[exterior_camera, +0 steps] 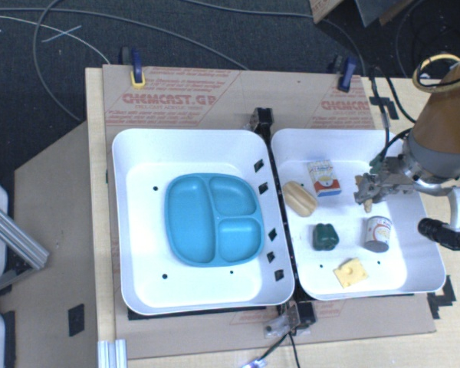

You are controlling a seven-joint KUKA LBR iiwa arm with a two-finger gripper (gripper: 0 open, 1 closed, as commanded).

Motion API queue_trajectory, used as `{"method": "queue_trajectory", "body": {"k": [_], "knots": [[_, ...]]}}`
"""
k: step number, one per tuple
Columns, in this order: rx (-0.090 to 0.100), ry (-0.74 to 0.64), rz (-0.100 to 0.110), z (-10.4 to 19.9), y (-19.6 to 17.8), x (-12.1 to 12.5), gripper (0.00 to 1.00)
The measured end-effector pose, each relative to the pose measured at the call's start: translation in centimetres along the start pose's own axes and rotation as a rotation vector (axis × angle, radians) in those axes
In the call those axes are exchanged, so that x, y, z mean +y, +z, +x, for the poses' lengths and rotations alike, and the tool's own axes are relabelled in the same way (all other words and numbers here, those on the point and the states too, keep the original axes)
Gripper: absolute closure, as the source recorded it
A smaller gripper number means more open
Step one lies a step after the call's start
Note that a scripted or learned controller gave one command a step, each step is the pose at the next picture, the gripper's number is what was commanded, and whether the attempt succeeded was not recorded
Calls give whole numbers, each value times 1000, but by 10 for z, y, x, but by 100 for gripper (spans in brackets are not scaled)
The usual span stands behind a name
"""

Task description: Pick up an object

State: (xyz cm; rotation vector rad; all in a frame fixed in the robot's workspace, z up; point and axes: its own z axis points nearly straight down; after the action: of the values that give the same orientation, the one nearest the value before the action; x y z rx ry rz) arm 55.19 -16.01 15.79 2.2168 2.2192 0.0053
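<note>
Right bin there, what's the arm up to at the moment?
The arm's gripper sits over the right bin, between the small carton and the can, with nothing visibly between its fingers. Also lying loose in that bin are a bread roll, a dark green pepper and a yellow cheese wedge. The left bin holds a blue divided plate. No pick has landed yet.

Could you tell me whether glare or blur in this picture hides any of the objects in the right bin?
Camera view: lighting is even and soft, with faint shadows; the white right bin looks bright but washes nothing out; the can, green object and yellow piece read clearly, though the small carton's print is too small to read; the hand looks slightly soft.
</note>
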Motion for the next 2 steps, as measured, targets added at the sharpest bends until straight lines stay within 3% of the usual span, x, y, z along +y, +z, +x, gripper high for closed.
{"method": "queue_trajectory", "body": {"k": [1,2], "knots": [[-1,-1,-2,1,-64,-2,100],[0,0,1,1,-95,-1,100]]}}
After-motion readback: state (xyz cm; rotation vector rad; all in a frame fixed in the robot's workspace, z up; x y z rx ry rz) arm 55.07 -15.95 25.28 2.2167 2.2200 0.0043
